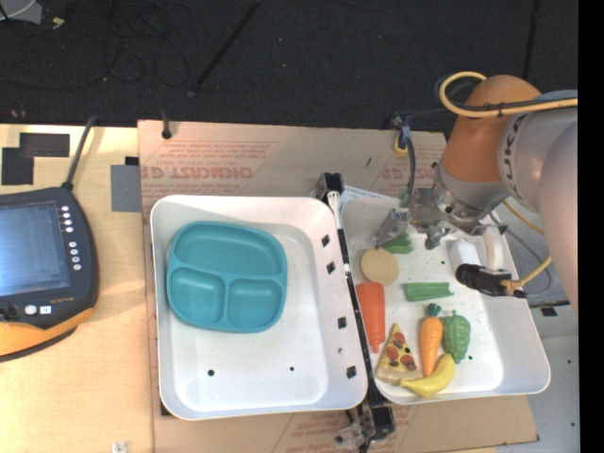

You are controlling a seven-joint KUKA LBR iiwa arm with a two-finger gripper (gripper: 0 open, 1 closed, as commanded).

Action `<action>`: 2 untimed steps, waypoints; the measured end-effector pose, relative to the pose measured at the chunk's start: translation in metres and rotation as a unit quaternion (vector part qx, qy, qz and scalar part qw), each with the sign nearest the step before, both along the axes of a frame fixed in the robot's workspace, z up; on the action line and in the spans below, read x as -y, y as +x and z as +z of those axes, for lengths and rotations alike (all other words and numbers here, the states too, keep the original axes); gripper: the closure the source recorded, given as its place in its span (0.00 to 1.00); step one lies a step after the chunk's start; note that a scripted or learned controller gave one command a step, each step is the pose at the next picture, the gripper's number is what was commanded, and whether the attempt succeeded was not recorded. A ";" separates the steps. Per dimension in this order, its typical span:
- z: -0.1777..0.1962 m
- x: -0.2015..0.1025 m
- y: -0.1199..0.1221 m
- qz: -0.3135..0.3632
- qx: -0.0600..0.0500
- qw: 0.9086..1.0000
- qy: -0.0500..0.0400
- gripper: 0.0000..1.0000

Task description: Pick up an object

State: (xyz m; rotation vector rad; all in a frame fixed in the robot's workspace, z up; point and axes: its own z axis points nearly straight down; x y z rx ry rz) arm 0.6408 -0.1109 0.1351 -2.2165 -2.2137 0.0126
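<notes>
Hovering at the right bin's (528, 371) upper part, the pincer (415, 226) is sitting just above-right of a small green piece (397, 244); whether it is open or closed, I cannot tell.

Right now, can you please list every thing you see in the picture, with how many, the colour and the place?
bins: 2, white, side by side on the bench
divided plate: 1, teal, in the left bin
round disc: 1, beige, right bin near the divider
large carrot: 1, orange-red, right bin beside the divider
small carrot: 1, orange, right bin, lower part
pizza slice: 1, tan with red dots, beside the small carrot
banana: 1, yellow, right bin, bottom edge
leafy vegetable: 1, green, right of the small carrot
flat piece: 1, green, right bin, middle
tablet: 1, black, left of the bins
gripper: 1, grey, over the right bin's top
</notes>
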 end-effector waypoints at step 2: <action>-0.040 -0.004 0.002 0.001 0.001 1.000 0.001 1.00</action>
